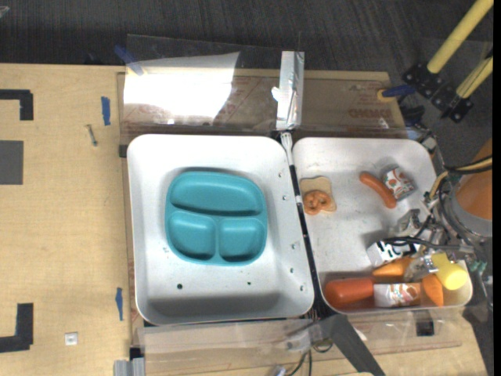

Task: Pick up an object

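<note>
The right bin [344, 155] holds several toy foods. A tan slice with an orange pretzel shape [317, 198] lies at its left wall. An orange sausage [378, 189] and a small red-and-white can [399, 182] lie at the back right. Along the front wall sit a red-orange sausage [350, 290], a white labelled bottle [395, 294], an orange carrot [391, 270], a yellow piece [452, 276] and a black-and-white item [386, 249]. My gripper [415, 235] hangs low at the bin's right side, just above the carrot and the black-and-white item.
In the left bin [149, 288] lies a teal divided plate [215, 216]. A metal divider [290, 88] stands behind the two bins. The arm's orange band [477, 198] hangs over the right bin's right wall. Yellow poles [466, 26] stand at the far right.
</note>
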Robot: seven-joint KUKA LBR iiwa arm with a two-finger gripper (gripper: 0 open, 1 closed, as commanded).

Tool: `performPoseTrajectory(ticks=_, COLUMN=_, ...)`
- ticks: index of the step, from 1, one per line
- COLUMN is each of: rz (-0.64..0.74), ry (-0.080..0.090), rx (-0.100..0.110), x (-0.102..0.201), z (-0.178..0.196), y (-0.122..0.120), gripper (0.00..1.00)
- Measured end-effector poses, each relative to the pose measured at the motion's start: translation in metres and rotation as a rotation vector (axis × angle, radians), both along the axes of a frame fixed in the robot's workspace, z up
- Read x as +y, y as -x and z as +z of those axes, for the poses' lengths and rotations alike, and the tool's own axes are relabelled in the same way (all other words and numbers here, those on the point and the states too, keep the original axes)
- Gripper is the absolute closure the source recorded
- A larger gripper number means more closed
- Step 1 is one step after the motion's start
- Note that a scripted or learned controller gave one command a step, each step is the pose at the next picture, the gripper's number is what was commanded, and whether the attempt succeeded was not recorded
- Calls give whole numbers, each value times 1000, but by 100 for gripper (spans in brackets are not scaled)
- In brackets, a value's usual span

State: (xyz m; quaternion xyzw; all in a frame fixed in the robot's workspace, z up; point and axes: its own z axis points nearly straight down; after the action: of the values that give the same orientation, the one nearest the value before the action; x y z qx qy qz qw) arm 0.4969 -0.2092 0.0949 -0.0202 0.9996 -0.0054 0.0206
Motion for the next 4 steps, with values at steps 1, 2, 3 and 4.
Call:
performPoseTrajectory(ticks=1, rz=109, ry=9, rx=-5, x=9, z=1, y=0, gripper=0)
performPoseTrajectory(ticks=2, rz=182, ry=1, rx=8, x=4, z=-1, y=-7, gripper=0)
performPoseTrajectory(ticks=3, rz=347, ry=0, rx=30, x=-12, z=-6, y=-126, gripper=0)
performPoseTrajectory(ticks=4, rz=371, ry=0, rx=29, x=6, z=-5, y=-67, gripper=0)
